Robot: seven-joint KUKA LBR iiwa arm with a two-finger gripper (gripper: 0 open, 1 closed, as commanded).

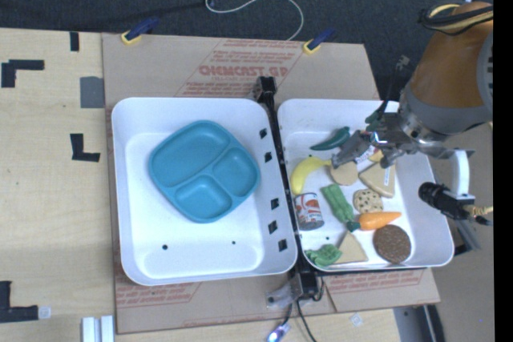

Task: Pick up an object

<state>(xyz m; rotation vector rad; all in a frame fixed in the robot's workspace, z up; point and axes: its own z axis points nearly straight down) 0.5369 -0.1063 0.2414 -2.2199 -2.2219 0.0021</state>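
Grey gripper over right bin clutter

Grey two-finger gripper (358, 146) hangs over the right white bin (433, 252), above tan bread-shaped toys (353, 171) by the yellow banana (305, 171). Finger state: cannot tell. Blue divided plate (203, 170) sits in the left white bin (132, 172).

Grey arm (449, 104) — broad orange band (453, 52) above the wrist — metallic end effector (361, 146).

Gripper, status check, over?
Gripper low over right bin, nothing seen held. Banana and cookie close by. Blue tray in left bin.
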